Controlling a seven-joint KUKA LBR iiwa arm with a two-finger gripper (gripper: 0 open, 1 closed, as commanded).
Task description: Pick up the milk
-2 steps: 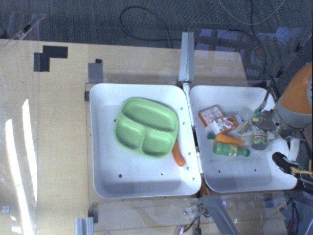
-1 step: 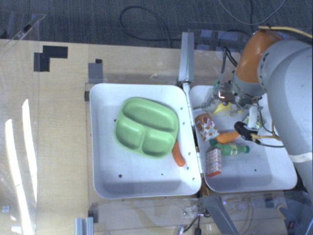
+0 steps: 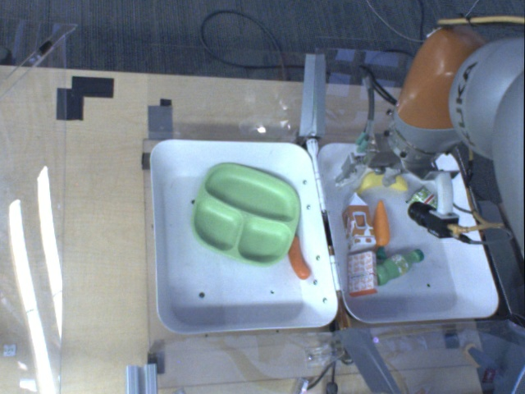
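Pale wood forms the worktop [image 3: 98,220], which carries two white bins side by side. A green divided plate [image 3: 244,213] sits in the left bin [image 3: 172,302], with an orange carrot [image 3: 299,261] just beside it. In the right bin [image 3: 467,294], the milk [image 3: 359,251] lies flat near the dividing wall, beside a second carrot [image 3: 381,224] and a green bottle [image 3: 397,264]. The gripper [image 3: 371,164] hovers over the bin's far end, apart from the milk; I cannot tell its state.
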